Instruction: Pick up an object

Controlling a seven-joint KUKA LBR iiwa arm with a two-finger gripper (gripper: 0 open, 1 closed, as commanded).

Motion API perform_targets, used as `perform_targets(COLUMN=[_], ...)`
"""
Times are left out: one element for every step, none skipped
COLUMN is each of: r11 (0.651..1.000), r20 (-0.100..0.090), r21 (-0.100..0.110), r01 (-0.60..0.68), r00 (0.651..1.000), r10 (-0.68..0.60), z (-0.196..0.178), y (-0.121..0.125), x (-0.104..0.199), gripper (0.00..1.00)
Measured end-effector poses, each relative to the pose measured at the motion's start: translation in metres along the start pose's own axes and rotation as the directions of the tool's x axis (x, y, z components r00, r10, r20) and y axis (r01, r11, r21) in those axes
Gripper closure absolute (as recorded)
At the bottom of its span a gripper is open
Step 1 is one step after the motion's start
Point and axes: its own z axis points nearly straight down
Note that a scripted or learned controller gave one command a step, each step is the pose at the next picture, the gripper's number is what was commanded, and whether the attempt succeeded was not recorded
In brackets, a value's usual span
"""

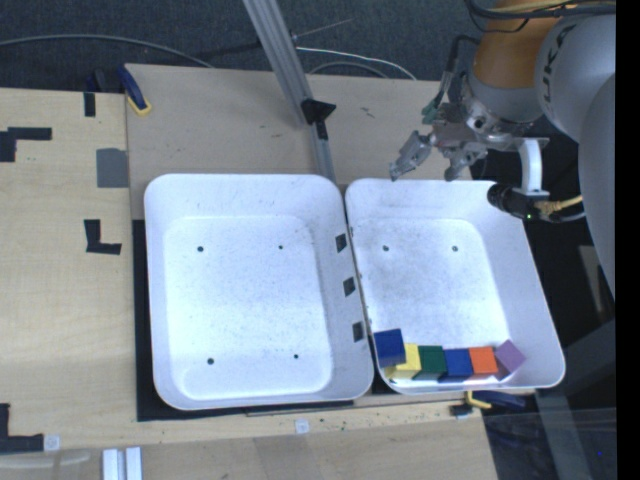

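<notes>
Several small coloured blocks lie in a row along the near edge of the right bin (520,268): a blue block (389,345), a yellow one (408,360), a green one (431,360), another blue one (458,364), an orange one (483,361) and a purple one (510,355). My gripper (432,164) hangs above the far rim of the right bin, well away from the blocks. Its two fingers stand apart and nothing is between them.
The left bin (160,268) sits beside the right one, their rims touching in the middle. A slanted metal rail (280,48) runs down from the top to the bins' far junction. Cables lie on the bench behind. A blue-and-yellow clamp (135,90) rests at the far left.
</notes>
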Motion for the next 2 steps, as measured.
perform_targets(r11=[1.000, 1.000], r20=[-0.002, -0.002], r21=[-0.005, -0.004], r01=[0.001, 0.002], r00=[1.000, 1.000], r10=[-0.001, -0.002], z=[-0.042, -0.071], y=[0.004, 0.001], x=[0.016, 0.051], gripper=[0.00, 0.00])
